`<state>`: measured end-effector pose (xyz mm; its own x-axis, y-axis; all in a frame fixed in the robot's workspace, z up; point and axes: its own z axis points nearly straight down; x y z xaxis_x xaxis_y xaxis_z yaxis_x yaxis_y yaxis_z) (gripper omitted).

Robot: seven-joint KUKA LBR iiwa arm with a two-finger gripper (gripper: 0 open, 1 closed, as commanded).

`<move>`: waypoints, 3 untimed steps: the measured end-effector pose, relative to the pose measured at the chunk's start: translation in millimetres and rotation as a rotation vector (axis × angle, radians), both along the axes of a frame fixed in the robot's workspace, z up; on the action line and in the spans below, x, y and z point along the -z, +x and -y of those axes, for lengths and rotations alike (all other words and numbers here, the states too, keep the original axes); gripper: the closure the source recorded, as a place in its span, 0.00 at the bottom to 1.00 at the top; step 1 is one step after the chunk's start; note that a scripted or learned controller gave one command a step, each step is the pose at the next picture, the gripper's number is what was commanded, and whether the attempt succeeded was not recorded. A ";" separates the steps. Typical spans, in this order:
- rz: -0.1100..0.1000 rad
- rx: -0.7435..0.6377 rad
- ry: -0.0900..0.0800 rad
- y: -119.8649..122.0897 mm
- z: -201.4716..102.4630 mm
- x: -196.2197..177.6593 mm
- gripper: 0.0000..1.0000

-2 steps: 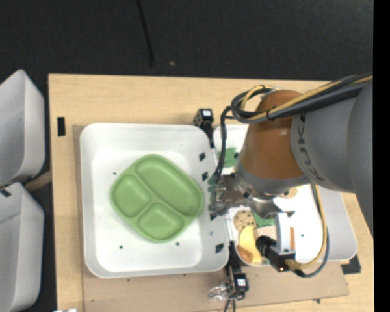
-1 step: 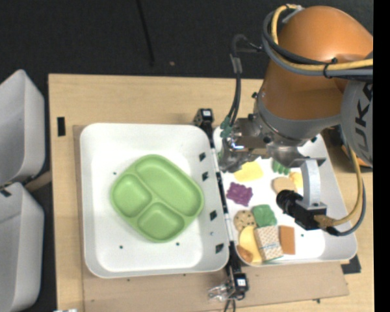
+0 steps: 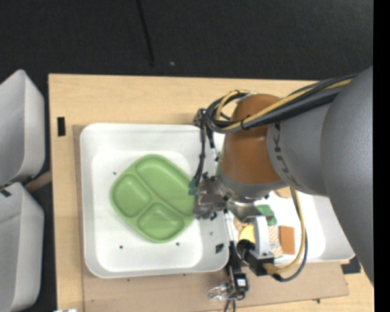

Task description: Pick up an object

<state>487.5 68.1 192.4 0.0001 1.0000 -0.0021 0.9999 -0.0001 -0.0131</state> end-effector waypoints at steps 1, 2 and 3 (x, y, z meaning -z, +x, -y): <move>0.032 -0.009 0.009 3.5 -59.5 -225.9 1.00; 0.005 -0.001 0.000 17.0 -73.1 -24.9 1.00; 0.018 0.003 0.002 2.5 -38.5 -117.6 1.00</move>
